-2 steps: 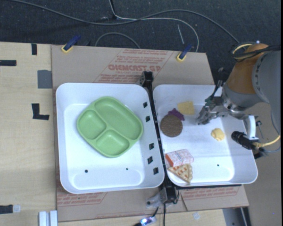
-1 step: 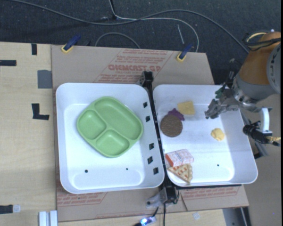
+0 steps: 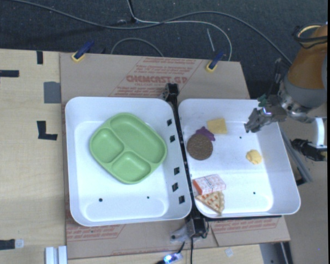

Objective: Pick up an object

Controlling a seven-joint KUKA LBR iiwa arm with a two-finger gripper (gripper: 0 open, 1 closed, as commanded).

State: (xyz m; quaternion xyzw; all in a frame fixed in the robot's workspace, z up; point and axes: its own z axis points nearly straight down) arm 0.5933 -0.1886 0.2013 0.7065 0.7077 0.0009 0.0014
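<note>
The right bin (image 3: pixel 275 202) holds a yellow cheese wedge (image 3: pixel 217 126), a brown round cookie (image 3: pixel 199 147) with a purple piece (image 3: pixel 205 133) at its top edge, a small yellow lump (image 3: pixel 254 157), a red-and-white packet (image 3: pixel 209 183) and a pizza slice (image 3: pixel 212 201). My gripper (image 3: pixel 255 121) hovers over the bin's upper right part, right of the cheese wedge and above the yellow lump. Nothing shows between its dark fingers.
The left bin (image 3: pixel 82 202) carries a green divided plate (image 3: pixel 127 147). A black clamp strip (image 3: pixel 179 153) runs between the bins. Cardboard lies under both bins, with cables on the dark floor behind. The arm's orange band (image 3: pixel 311 54) sits at the right edge.
</note>
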